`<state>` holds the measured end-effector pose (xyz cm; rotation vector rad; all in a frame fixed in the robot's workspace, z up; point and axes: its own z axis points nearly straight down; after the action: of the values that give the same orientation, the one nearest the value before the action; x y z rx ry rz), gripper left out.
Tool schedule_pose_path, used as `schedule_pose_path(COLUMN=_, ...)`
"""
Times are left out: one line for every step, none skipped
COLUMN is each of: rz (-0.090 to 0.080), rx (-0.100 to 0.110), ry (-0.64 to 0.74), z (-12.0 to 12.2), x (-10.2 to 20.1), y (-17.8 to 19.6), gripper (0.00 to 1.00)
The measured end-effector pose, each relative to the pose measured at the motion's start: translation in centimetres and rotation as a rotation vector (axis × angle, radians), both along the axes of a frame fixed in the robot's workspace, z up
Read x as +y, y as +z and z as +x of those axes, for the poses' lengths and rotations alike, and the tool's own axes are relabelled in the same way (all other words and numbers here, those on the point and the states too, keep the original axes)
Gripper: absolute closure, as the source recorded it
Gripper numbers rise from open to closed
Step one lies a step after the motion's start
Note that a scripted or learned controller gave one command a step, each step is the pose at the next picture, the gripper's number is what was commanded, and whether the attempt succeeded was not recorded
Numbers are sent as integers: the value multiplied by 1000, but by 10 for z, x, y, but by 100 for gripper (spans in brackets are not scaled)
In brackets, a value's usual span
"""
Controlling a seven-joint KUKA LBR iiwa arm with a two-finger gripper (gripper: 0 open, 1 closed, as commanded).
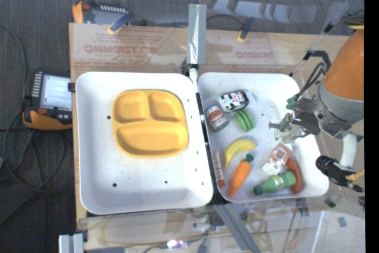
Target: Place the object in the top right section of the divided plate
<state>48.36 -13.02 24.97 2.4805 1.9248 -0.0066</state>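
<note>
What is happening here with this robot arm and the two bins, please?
The arm's hand hovers over the right bin, above toy foods: a banana, a carrot, a green bottle and a can. The yellow divided plate sits in the left bin with nothing on it. Nothing looks picked up yet.

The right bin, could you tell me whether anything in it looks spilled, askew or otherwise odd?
Nothing looks spilled or damaged. The toys in the right bin simply lie jumbled: the green bottle is on its side, with the carrot and banana at angles. The yellow divided plate sits flat in the left bin.
</note>
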Motion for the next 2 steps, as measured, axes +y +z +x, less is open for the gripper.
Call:
schedule_pose_path(rz=3, rx=2, ry=19, z=63, x=82, y=-29, gripper=100)
schedule_pose_path(rz=2, rx=3, ry=-8, z=91, x=148, y=-36, gripper=100)
